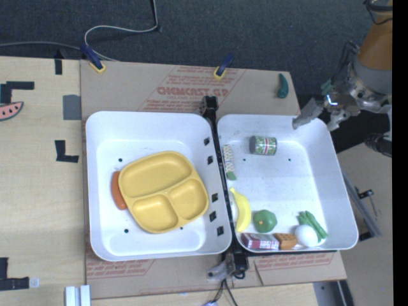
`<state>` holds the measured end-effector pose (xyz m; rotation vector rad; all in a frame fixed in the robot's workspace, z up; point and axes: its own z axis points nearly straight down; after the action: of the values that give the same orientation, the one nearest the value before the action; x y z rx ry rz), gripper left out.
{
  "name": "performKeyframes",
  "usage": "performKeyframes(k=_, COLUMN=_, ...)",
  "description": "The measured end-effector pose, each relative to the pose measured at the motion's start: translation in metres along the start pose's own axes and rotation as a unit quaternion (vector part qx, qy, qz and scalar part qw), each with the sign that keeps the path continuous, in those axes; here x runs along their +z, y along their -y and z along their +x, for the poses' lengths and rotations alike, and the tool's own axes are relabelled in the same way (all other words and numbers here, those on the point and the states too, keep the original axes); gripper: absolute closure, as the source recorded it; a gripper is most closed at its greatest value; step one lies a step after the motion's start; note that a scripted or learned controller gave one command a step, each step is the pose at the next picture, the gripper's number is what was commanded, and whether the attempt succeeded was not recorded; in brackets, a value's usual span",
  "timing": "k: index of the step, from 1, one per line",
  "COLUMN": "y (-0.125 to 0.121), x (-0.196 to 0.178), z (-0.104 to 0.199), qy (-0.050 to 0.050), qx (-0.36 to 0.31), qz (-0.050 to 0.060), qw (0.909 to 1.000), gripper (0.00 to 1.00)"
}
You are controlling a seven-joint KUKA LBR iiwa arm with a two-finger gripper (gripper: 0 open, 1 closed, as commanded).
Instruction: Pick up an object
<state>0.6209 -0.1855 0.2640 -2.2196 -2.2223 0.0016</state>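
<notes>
My gripper (317, 122) hangs over the far right corner of the right bin (341, 190), open, with nothing between its fingers. Below and to its left a small can with a green label (262, 146) lies on its side. Along the bin's near edge sit a banana (241, 210), a green round fruit (264, 221), a white egg (306, 235), a green vegetable (312, 224) and a dark wrapped bar (260, 241). A thin packet (229, 161) leans on the bin's left wall.
The left bin (102, 171) holds a yellow divided plate (163, 190) with an orange thing (118, 192) poking out under its left side. A small green object (282, 86) lies on the cardboard behind the right bin. Clamps and a cable sit at the back.
</notes>
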Motion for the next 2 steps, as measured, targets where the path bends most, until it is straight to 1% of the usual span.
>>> performKeyframes(k=1, y=0.028, x=0.16, z=0.039, qy=-0.001, qx=0.0, qz=0.002, qw=1.0, gripper=0.0)
performKeyframes(k=2, y=-0.049, x=0.177, z=0.027, qy=0.0, qx=-0.001, qz=-0.003, qw=1.0, gripper=0.0)
